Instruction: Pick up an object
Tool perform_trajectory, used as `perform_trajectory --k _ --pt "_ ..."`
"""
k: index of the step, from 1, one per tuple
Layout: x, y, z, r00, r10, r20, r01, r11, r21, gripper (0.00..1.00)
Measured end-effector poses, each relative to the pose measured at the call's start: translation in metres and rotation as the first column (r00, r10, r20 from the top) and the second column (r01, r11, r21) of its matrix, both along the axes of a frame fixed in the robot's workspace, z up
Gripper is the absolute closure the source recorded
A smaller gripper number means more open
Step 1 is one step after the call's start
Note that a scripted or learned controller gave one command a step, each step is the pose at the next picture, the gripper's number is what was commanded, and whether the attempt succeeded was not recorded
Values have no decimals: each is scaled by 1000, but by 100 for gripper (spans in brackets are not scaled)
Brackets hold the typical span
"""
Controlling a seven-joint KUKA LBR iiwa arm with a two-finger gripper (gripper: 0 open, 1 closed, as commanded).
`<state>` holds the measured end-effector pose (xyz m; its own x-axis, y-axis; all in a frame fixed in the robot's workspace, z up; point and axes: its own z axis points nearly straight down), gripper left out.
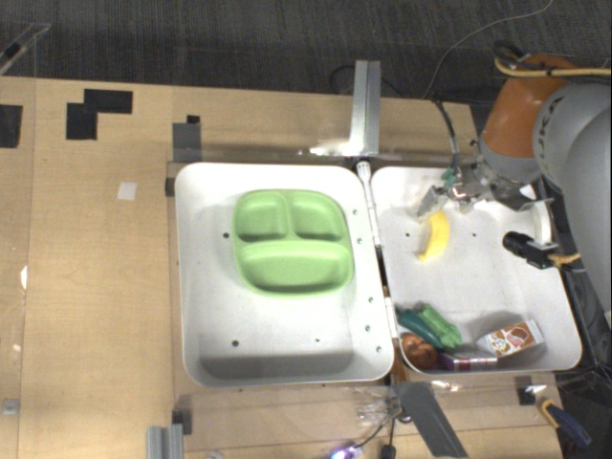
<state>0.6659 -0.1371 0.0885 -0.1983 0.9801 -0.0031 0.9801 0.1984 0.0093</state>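
Observation:
A yellow banana (435, 236) lies in the upper middle of the right bin (478, 285). At that bin's front edge are a green object (432, 324), a brown-red round object (421, 352), a thin purple item (469, 360) and a small red-and-white carton (510, 338). My gripper (449, 199) hangs at the bin's back, just above and behind the banana's upper end. It is open, with nothing between its fingers. The grey arm with its orange band (516, 113) comes in from the upper right.
The left bin (206, 333) holds a green divided plate (291, 240). A metal post (366, 103) stands behind the divider between the bins. A black part (531, 248) juts over the right bin's right side. Cables run behind the arm.

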Motion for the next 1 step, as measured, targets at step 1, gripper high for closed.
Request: perform_trajectory --k 1 --pt "-31 9 1 1000 25 1 -25 1000 0 0"
